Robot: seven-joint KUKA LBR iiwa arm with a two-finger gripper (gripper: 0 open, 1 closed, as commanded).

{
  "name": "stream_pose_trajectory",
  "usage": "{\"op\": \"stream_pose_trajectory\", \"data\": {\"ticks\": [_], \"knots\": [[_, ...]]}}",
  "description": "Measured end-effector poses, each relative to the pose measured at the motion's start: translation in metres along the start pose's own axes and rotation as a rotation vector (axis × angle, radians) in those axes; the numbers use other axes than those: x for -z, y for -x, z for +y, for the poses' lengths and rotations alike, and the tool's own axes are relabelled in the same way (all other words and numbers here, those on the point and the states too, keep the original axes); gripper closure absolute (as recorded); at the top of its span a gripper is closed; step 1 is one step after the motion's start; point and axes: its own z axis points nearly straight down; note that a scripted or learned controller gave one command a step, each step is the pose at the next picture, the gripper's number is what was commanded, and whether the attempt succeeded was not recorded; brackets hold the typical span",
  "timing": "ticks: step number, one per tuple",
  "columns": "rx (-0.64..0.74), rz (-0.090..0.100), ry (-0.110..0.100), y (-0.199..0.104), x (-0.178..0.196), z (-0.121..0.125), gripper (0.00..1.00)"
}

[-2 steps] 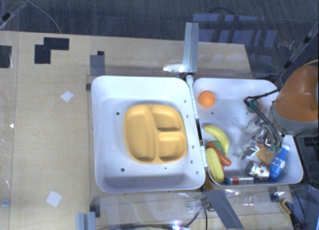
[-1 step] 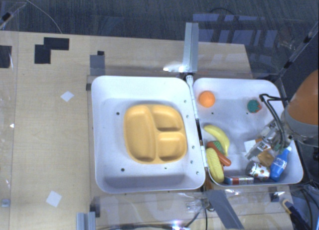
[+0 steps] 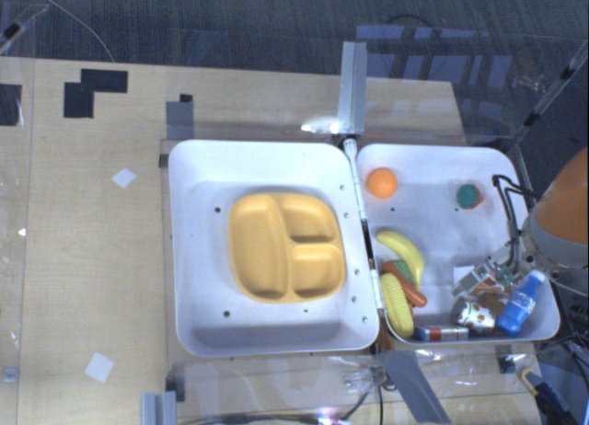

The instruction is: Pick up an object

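Two white bins sit side by side on the counter, sharing a middle wall. The left bin has a yellow divided tray at its centre, with bare white floor all round it out to the rim. The right bin is split: its far half is mostly open floor, carrying an orange ball near the shared wall and a small green ball toward the outer side, well apart from each other.

Crowding begins in the near half. A banana lies close to the middle wall, with a carrot-like piece and a yellow corn cob packed just beside it — all tight against that edge. Along the near rim lies a marker-like stick.

At the near outer corner the tool is down inside the bin, the arm's orange band above it at the right edge. I cannot tell whether the tool is released or clenched; its tip is lost in clutter. A blue bottle lies tilted just beside it, close to the outer wall, and a small silver-and-brown object sits just below the tool toward the near rim. Little free room remains in that corner.
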Motion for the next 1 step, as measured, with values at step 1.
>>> {"op": "stream_pose_trajectory", "data": {"ticks": [1], "knots": [[0.085,-0.010,-0.001,0.0279,-0.0090,0.0910,0.00]]}}
